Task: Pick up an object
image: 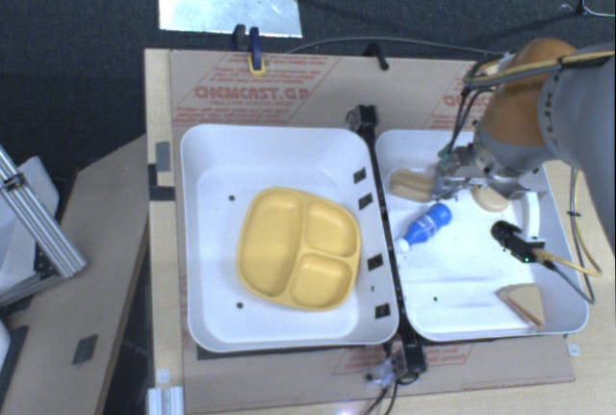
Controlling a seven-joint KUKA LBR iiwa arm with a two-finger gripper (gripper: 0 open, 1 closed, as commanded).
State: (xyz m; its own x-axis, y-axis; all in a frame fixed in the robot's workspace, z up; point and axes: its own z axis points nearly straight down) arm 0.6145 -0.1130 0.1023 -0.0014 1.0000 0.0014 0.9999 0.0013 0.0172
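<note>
In the right bin lie a small blue bottle with a white cap, a tan rounded block, a pale round piece and a brown wedge. My gripper reaches down into the upper part of this bin. It is at the right end of the tan block and just above the blue bottle. The wrist hides the spot where the gripper meets the block.
The left bin holds a yellow divided plate. A black divider with clips runs between the two bins. The arm's grey body and orange band hang over the right bin's upper right corner.
</note>
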